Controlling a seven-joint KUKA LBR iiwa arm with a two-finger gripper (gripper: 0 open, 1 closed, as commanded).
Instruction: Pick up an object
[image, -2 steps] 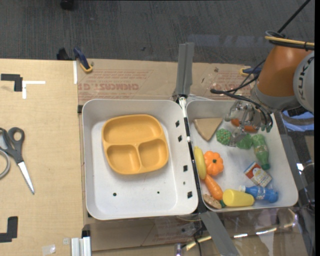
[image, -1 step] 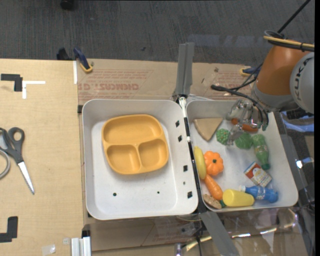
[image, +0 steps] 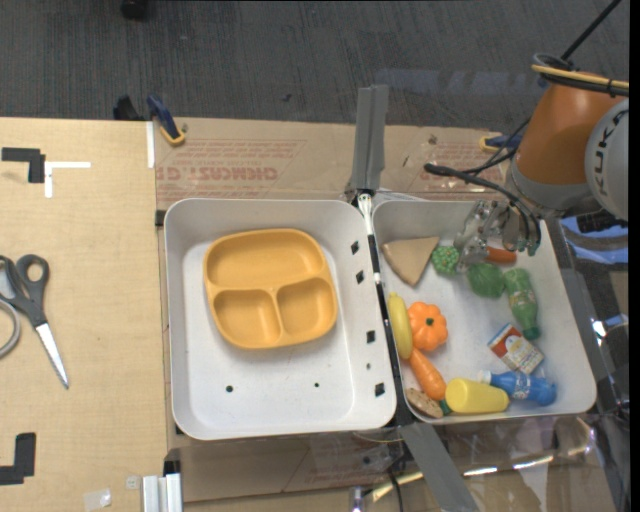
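The right bin (image: 575, 310) holds several toy foods. Among them are a tan wedge (image: 408, 258), a small green broccoli (image: 445, 260), a green leafy piece (image: 487, 281), a green bottle (image: 522, 302), a banana (image: 400, 325), an orange pumpkin (image: 427, 324), a carrot (image: 428, 375), a yellow piece (image: 475, 396), a blue toy (image: 527, 388) and a red and white carton (image: 515, 350). My gripper (image: 478, 243) is low in the bin's far part, just right of the broccoli and above the leafy piece. A small orange piece (image: 501, 256) lies beside it.
The left bin (image: 190, 400) holds a yellow divided plate (image: 270, 288). Scissors (image: 35, 310) lie on the bench at the far left. A grey divider post (image: 370, 140) stands behind the bins. The arm's cables hang over the right bin's far right corner.
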